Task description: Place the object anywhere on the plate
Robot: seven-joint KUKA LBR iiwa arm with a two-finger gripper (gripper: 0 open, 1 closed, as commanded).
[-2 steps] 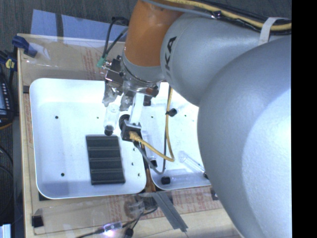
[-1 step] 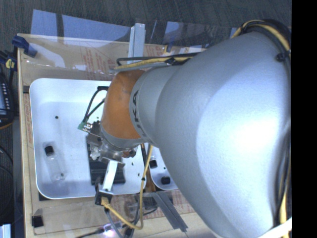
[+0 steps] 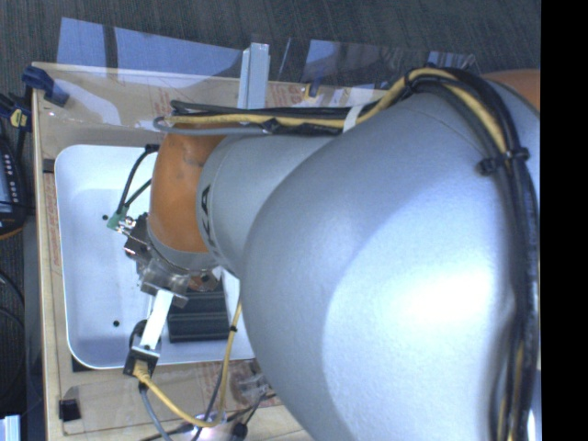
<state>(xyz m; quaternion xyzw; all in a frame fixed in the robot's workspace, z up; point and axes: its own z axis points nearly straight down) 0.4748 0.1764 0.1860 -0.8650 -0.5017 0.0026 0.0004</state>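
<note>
Frankly, the main risk is blindness. The bulky grey robot arm point(image 3: 386, 265) with its orange wrist band point(image 3: 176, 200) covers most of the scene, leaving bare only the left part of the shallow white plastic bin point(image 3: 83, 246) on the pale wooden surface point(image 3: 92, 393). The wrist hangs low over that bin, with a black ribbed block point(image 3: 197, 315) and a slim white bar point(image 3: 156, 324) below the band. Whether the jaws are open, closed or gripping anything I cannot tell.

Where the object lies, and where the plate stands, I cannot tell either; I judge both are hidden beneath the arm. A release made from here could therefore drop the object onto the bin floor beside the plate. If nothing is actually gripped, the move would place nothing at all.

Two tiny dark specks point(image 3: 117, 322) on the bin floor are too small to identify.

Loose yellow and black cables point(image 3: 276, 118) run along the arm, and a yellow lead point(image 3: 170, 407) trails below the bin's near rim. It could snag on that rim if the wrist swings.

Nothing in view tells the object's heading or long axis, so how it would settle on the plate is beyond judging.
</note>
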